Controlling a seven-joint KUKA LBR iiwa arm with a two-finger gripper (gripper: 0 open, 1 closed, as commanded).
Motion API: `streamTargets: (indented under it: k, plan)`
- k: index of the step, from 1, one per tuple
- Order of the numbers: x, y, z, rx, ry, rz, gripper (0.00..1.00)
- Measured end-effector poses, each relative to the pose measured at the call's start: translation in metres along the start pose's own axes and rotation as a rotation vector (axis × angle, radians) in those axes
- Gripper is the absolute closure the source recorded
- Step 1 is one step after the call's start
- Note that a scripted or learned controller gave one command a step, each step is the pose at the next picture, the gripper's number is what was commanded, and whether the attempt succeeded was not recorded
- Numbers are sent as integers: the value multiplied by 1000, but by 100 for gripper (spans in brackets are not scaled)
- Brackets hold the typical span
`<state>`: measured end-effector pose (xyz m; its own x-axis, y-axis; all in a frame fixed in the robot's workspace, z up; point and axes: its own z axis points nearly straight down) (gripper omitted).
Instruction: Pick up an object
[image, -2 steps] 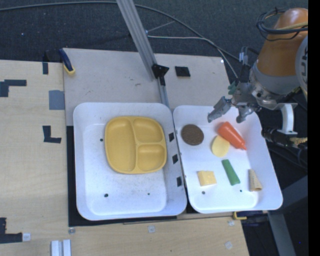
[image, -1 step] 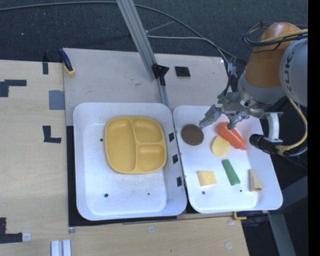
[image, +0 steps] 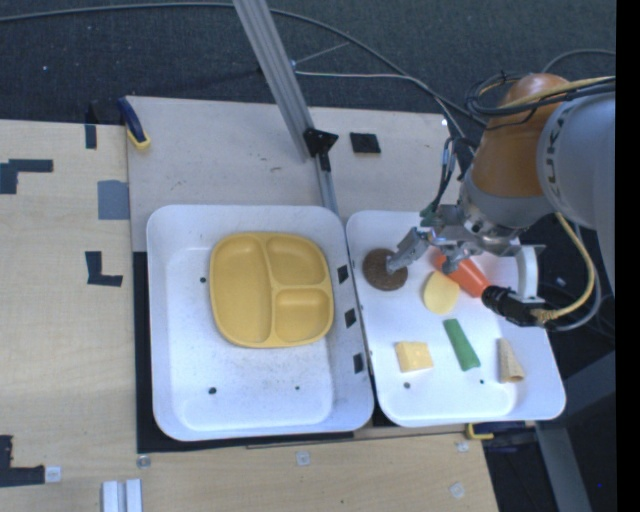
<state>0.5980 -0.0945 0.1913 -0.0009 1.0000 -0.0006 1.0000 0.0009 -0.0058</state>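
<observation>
Camera view, left to right: yellow tray (image: 271, 288) alone in left bin (image: 170, 330). Right bin (image: 540, 405) holds brown disc (image: 384, 270), yellow lump (image: 440, 293), cheese cube (image: 413, 356), green stick (image: 461, 344), cone (image: 510, 360). Tool (image: 440, 245) low over the orange piece (image: 462, 272); we cannot tell its spread. We judge crowding risky: descent may nudge the lump or disc, spoiling the grasp

Yellow tray (image: 270, 288), white bins (image: 180, 300), green stick (image: 461, 344), brown cookie (image: 380, 272)

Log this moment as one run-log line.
hand: over right bin, by brown disc | carrot near | yellow tray: left bin | pickup not done
</observation>
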Motion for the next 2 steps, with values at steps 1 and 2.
streamTargets:
  k: [1,2]
  plan:
    - [-3,3,64,2,0,0,0]
    - [-2,4,50,-3,0,-2,100]
